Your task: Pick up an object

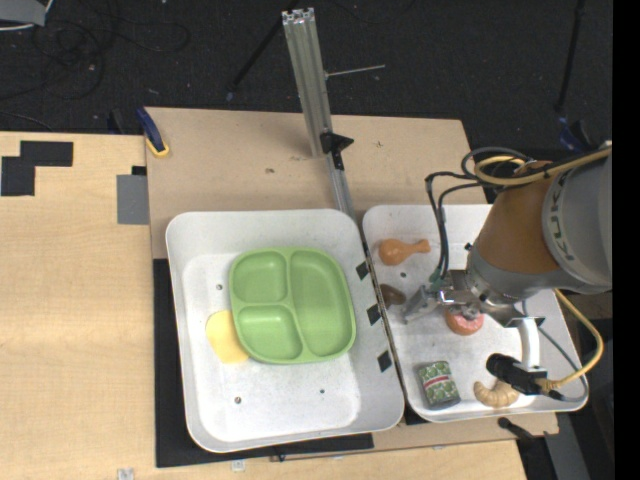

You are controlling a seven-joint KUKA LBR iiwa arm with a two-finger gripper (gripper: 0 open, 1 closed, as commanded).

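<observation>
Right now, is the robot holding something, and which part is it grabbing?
It cannot be told. The gripper is low in the right bin, right by a small pink thing, but the arm hides whether anything sits between its jaws.

I see a light green divided plate [293,305] in the white left bin [270,408], a yellow piece [223,337] peeking from under its left edge. In the white right bin [410,233] lie an orange-tan drumstick shape [401,251], a pink-red round [465,322], a green patterned packet [437,383] and a tan croissant [497,395].
</observation>
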